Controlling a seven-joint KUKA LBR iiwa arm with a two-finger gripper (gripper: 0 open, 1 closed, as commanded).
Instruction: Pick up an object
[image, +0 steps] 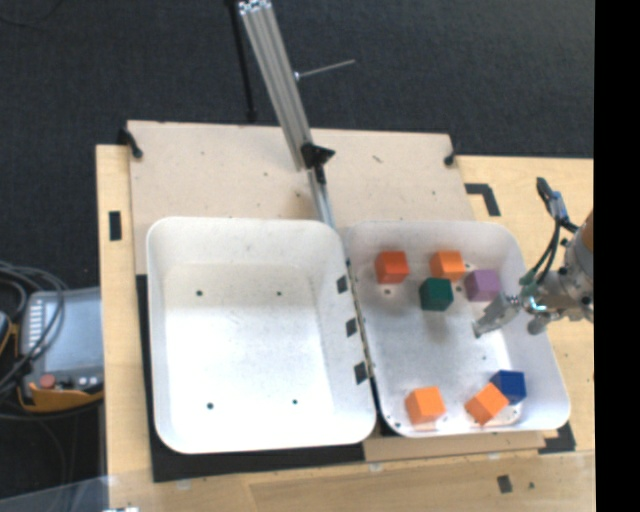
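Right now I read this as the approach step: the tool (497, 318) hangs over the right bin (520, 250), low by its right-hand wall, with nothing between its tips that I can see. Whether it is released or clenched I cannot tell; it is a grey blur against the white floor.

Candidates sit all round it. A purple cube (483, 284) is closest, just up and left of the tool, with an orange cube (447, 264) beside that, a green cube (435, 294) further left and another orange cube (392, 266) beyond. Below the tool lie a blue cube (509, 385) touching an orange cube (487, 404), and 1 more orange cube (425, 405) to their left.

My guess is the next move calls for centring over 1 cube, probably the purple one, then descending squarely.

The arm itself is cut off at the frame's right, so wrist angle is hard to judge. The left bin (160, 300) sits well away across the counter (290, 160).
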